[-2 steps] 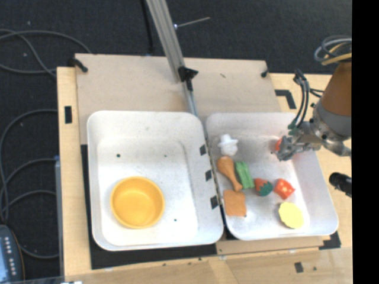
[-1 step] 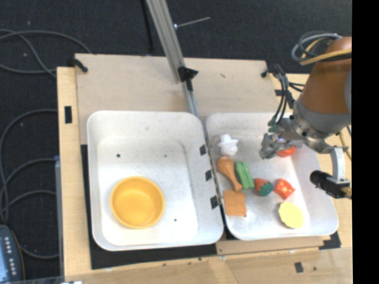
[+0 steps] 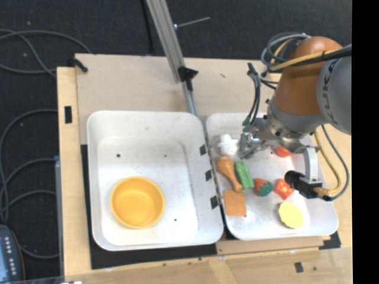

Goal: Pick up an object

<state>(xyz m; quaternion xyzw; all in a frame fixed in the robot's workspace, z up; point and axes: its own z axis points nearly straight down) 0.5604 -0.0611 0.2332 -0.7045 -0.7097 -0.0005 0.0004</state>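
Over the right bin (image 3: 320, 226) hangs the end effector (image 3: 247, 148), metallic and glinting, low near that bin's far-left corner; whether it is clenched or released, I cannot tell. Just beside it lies a small white lumpy object (image 3: 226, 141). Toward the bin's left edge: a tan drumstick-shaped toy (image 3: 228, 170), a green ribbed block (image 3: 243, 174), an orange-brown slab (image 3: 235, 204). Mid-bin, a red-and-green piece (image 3: 263, 187) and a glossy red piece (image 3: 283, 188); a pale yellow round disc (image 3: 291, 215) sits near the front edge. In the left bin (image 3: 148, 129), front-left, a smooth yellow plastic bowl (image 3: 137, 202). Plywood table (image 3: 130, 78) beneath; no legible writing.
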